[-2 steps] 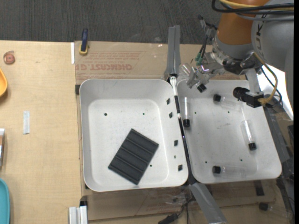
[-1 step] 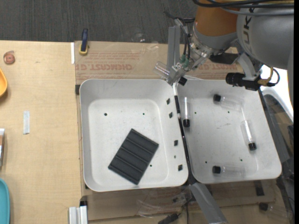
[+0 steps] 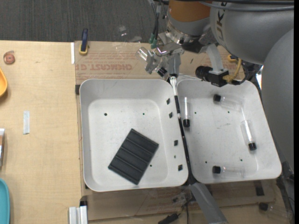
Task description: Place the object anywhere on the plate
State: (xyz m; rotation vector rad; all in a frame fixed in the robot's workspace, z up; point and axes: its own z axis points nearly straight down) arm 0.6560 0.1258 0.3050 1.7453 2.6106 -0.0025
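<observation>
While the claw (image 3: 164,63) hung at the top middle, I could not tell if it was apart or together. 4 tubes (image 3: 246,133) lay at right, the plate (image 3: 134,155) at lower left. Picking up looked next: drop onto 1 tube.

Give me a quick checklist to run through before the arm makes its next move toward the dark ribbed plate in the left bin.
1. Plate lies flat in the left bin, near its front: ok.
2. Plate top is bare, room to set something down: ok.
3. Claw holds an object: cannot tell; it sits above the bins' far edge amid cables.
4. Claw is over the plate: not ok; it is well behind it.
5. Objects to pick are available: ok; four clear tubes with dark caps, such as one by the divider, lie in the right bin.
6. Path from claw to plate is free: ok.
</observation>
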